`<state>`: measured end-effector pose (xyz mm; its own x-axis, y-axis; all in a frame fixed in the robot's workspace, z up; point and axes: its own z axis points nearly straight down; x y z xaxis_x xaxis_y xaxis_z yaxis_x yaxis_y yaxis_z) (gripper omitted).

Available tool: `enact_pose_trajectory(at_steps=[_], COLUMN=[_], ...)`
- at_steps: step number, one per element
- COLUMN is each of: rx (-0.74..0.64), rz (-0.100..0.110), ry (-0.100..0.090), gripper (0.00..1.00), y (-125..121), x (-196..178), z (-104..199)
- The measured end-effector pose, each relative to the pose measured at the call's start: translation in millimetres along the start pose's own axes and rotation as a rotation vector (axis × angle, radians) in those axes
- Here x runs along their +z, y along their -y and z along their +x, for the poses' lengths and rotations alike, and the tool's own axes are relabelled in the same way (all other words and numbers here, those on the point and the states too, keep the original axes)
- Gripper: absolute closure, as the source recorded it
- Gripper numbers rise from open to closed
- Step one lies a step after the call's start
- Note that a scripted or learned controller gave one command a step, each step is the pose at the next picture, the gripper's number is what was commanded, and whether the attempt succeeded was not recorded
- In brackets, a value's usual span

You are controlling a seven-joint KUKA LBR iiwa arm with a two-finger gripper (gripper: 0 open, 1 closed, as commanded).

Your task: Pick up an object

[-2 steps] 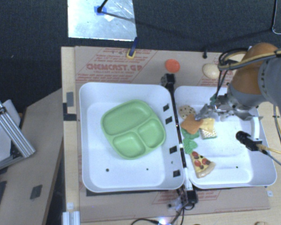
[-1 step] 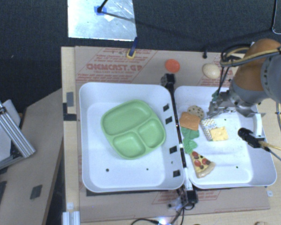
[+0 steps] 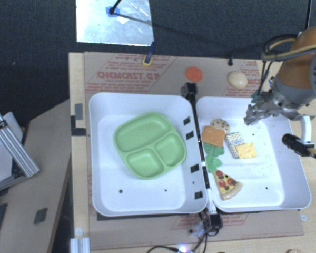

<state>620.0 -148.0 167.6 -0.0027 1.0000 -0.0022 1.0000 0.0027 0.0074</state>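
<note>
**Nothing lifted yet: gripper poised over the right bin**

Dark cloth backs the whole scene, and the cardboard-covered surface (image 3: 126,73) in front of it carries two shallow white bins side by side. Left bin (image 3: 102,194) holds a green divided plate (image 3: 149,145) and nothing else I can make out. Right bin (image 3: 284,186) has the pickable bits, all bunched near its left wall: a cookie (image 3: 219,124), an orange slab (image 3: 213,136) touching it, a speckled block (image 3: 233,144) beside a yellow cheese piece (image 3: 247,151), something green (image 3: 214,157) below those, and a pizza slice (image 3: 227,184) nearer the front. Behind the bins, out on the cardboard, sit an orange disc (image 3: 194,74) and a pale egg-like thing (image 3: 237,79).

From where I stand, the gripper (image 3: 252,114) hangs over the back of the right bin, up and to the right of the cookie, apart from every item. Whether it is spread or pinched I cannot tell; it is too dark and small. I see nothing in it.

So the pick looks hardly begun: the arm is in the neighbourhood, and choosing, descending, closing and lifting all seem left to do.
</note>
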Motion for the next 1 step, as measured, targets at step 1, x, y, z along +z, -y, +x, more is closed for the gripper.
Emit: enact_pose_trajectory(at_steps=[1], rx=[-0.003], rz=[0.0], ry=[-0.001], gripper=[1.0], y=[-2.1], x=[-54.7], z=[-0.4])
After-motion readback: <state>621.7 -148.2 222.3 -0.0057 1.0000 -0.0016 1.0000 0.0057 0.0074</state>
